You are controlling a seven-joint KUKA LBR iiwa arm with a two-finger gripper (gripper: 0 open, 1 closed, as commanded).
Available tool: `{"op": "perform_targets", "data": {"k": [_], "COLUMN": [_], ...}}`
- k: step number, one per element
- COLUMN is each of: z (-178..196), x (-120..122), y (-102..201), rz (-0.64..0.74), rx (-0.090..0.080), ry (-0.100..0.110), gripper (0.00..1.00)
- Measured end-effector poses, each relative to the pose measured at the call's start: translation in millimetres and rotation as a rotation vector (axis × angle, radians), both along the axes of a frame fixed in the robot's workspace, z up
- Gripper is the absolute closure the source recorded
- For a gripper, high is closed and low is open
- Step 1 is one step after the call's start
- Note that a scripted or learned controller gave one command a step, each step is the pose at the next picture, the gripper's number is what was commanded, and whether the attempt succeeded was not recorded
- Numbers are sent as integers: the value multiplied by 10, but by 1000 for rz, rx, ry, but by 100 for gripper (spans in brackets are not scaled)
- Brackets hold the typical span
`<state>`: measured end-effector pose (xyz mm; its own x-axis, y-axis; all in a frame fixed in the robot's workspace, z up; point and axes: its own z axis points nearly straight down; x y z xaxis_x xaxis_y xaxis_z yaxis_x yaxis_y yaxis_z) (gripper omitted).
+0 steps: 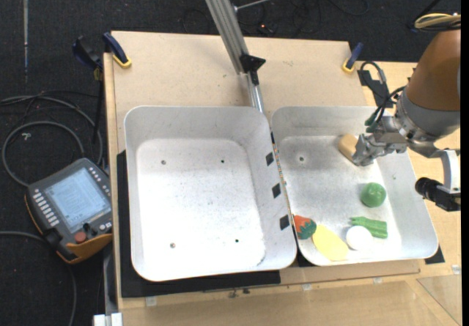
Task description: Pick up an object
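Fingers (362, 156) beside tan block (346, 146) — no readable writing.

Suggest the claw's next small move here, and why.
Probably a short descent onto the tan block. The claw sits right beside it in the right bin, while the green ball and the yellow piece lie farther toward the near edge.

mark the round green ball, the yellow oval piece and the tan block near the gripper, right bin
Round green ball (373, 194), camera view, centre of its top.
Flat yellow oval piece (330, 245), camera view, middle of its upper face.
Tan block (347, 145), camera view, its visible left part.
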<state>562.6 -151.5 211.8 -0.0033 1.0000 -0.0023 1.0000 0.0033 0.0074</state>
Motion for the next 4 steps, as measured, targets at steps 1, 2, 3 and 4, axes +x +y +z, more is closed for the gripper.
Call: {"op": "perform_targets", "data": {"k": [1, 2, 3, 4], "z": [516, 549, 394, 423], "x": [17, 55, 111, 9], "y": [-1, 584, 1126, 1660], "rz": [0, 5, 5, 5], "rx": [0, 4, 4, 4], "ry": [0, 6, 9, 9], "gripper": [100, 100, 100, 100]}}
